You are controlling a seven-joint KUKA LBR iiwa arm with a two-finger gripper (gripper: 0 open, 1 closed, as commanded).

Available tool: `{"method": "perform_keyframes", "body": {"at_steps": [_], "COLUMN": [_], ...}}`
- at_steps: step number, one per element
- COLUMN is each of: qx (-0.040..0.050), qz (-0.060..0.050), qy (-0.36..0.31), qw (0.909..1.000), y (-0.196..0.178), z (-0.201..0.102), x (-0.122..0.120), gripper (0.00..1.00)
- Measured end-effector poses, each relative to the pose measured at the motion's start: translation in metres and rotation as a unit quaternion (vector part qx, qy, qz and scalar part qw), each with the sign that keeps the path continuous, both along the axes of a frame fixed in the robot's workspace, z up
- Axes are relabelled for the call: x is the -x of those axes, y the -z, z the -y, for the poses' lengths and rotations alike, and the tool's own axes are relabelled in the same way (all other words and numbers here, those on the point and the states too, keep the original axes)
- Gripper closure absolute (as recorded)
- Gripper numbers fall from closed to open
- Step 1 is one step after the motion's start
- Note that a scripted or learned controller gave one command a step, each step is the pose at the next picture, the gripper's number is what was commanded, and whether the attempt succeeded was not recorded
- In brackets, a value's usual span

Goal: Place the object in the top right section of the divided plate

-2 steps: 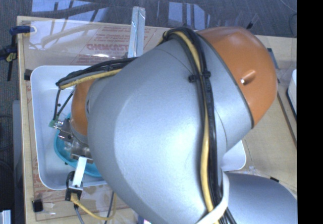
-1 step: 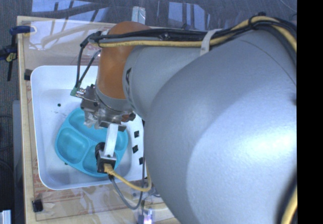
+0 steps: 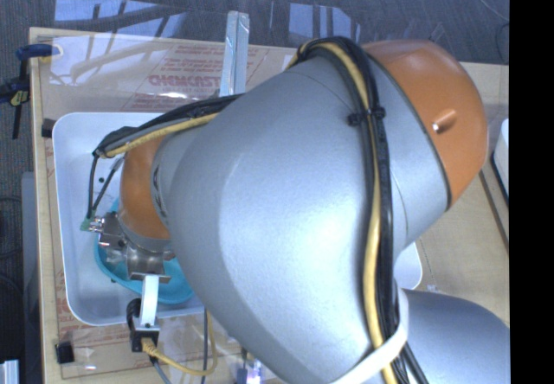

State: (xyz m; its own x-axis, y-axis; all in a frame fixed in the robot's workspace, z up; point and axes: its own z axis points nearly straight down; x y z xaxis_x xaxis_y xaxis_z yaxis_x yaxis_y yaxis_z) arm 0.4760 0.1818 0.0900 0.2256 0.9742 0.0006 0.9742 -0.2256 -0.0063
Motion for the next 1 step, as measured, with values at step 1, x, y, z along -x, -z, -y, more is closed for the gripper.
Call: {"method": "perform_keyframes", "body": {"at_steps": [1], "qx": [0.0009], "qz": [-0.005], "qy": [-0.003], "qw": [1.0], "y": [-0.0056], "z": [-0.0002], "x": [0.0007], "gripper": [1.0]}}
